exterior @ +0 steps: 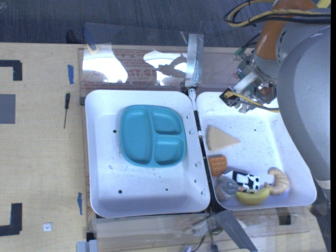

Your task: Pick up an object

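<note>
Nearby, tan wedge (221,138), clear of gripper (243,106).

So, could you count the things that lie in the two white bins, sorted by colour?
Blue: 1, divided plate
Tan: 2, wedge and croissant
Orange: 1, ridged piece
Grey: 1, small lump
Black and white: 1, toy cow
Yellow: 1, banana
Total: 7

Probably a robotics lab, plywood bench (37,161), white left bin (105,190), white right bin (295,159), grey arm (310,88)
</note>
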`<state>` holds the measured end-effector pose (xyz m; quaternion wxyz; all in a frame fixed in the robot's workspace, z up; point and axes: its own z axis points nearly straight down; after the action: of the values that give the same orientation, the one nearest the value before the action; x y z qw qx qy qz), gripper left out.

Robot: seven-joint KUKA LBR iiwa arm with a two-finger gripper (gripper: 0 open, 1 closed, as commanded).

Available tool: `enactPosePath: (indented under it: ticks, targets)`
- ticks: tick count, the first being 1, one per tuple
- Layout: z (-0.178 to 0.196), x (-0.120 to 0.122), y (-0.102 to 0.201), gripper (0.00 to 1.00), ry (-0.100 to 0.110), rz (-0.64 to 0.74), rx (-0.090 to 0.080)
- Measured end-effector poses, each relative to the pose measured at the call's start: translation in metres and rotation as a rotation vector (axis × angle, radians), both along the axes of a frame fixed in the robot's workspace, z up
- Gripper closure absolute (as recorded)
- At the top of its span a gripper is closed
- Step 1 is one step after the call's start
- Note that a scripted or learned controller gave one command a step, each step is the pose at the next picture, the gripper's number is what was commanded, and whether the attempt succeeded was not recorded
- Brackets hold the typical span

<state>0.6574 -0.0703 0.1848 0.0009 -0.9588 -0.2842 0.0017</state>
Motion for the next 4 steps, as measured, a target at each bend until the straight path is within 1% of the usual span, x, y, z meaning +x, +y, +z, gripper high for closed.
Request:
enactPosePath:
  ticks: [1,2,3,4]
  targets:
    - [-0.035,-0.014,-0.046,1.0,0.001,0.418,0.001]
    - [0.002,0.01,-0.012,1.0,-0.007,0.087,0.0]
    - [-0.059,-0.005,-0.035,1.0,0.007,0.107,0.001]
    - [0.001,-0.001,-0.001,1.0,-0.006,-0.222,0.0]
